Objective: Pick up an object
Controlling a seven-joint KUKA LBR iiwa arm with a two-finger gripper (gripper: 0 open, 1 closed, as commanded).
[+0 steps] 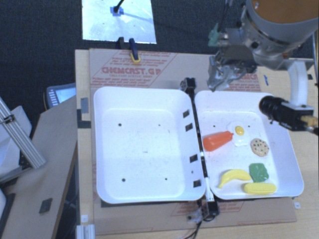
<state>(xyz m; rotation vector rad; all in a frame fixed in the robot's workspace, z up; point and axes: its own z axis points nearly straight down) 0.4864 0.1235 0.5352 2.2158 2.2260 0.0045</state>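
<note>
The right white bin (294, 168) holds several toy foods. An orange carrot (218, 141) lies near its left wall, with a fried egg (239, 132) just right of it and a round cookie (259, 147) further right. Toward the front lie a yellow banana (234, 177), a green piece (258, 172) and a yellow corn cob (259, 187). My gripper (224, 77) hangs high over the bin's back edge, well apart from all the toys, with nothing seen in it. The grey and orange arm (281, 9) fills the upper right.
The left white bin (99, 148) sits beside the right one, with black clips (191, 128) along the shared wall. A black cylindrical device (281, 111) on a white bracket overhangs the right bin's right side. A yellow clamp (134, 54) and a metal sheet (118, 13) lie behind.
</note>
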